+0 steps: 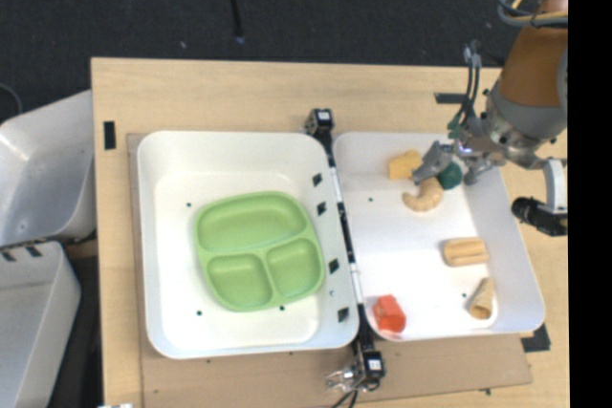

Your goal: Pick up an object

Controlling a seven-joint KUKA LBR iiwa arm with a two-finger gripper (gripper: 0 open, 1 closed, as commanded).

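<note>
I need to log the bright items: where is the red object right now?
The red object lies in the right bin, at its near-left corner by the divider, left of the cone-shaped piece.

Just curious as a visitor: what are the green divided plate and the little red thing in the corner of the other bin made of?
The green divided plate looks like moulded plastic: one even colour, soft rounded compartment edges, a dull sheen. The small red object in the right bin also looks like plastic or rubber, a solid bright colour with a smooth surface, but it is too small to say for sure.
</note>
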